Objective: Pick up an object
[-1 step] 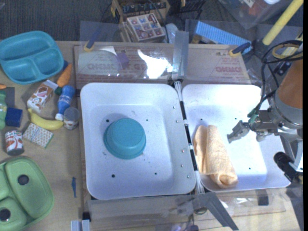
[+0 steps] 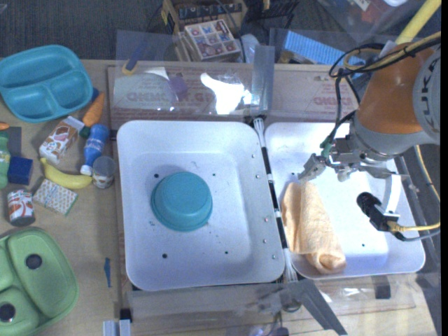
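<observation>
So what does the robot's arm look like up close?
The arm is fat and round, grey with a wide orange band and dark letters on its side. At its end sits a small metal gripper with thin silver fingers. A black cable loops around the arm, and a yellow one trails near a black plug lower down.

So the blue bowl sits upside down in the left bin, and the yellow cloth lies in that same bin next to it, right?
Not quite. The blue bowl is in the left bin, but the yellow cloth lies in the right bin, along its left wall, as the camera view shows.
</observation>
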`<act>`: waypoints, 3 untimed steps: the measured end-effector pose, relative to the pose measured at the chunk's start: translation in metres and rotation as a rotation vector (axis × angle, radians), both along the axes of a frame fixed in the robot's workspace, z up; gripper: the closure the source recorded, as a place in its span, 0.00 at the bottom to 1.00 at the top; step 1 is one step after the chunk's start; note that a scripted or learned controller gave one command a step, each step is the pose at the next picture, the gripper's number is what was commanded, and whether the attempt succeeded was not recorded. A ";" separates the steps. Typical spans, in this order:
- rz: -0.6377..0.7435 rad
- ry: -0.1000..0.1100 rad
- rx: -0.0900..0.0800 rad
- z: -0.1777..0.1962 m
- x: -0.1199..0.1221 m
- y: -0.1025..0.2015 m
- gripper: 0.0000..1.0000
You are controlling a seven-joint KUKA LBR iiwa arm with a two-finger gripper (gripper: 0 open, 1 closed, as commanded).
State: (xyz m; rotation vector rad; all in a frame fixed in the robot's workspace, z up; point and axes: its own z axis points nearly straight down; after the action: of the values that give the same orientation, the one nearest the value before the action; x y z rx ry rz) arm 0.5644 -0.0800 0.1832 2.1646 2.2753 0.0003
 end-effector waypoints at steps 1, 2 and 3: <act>-0.036 -0.010 0.002 -0.094 -0.009 -0.014 0.00; -0.123 -0.010 0.000 -0.095 0.026 -0.013 0.00; -0.065 0.000 0.000 -0.064 0.072 -0.021 0.00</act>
State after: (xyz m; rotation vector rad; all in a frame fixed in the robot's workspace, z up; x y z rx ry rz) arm 0.6366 -0.1008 0.1197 2.2370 2.2038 -0.0002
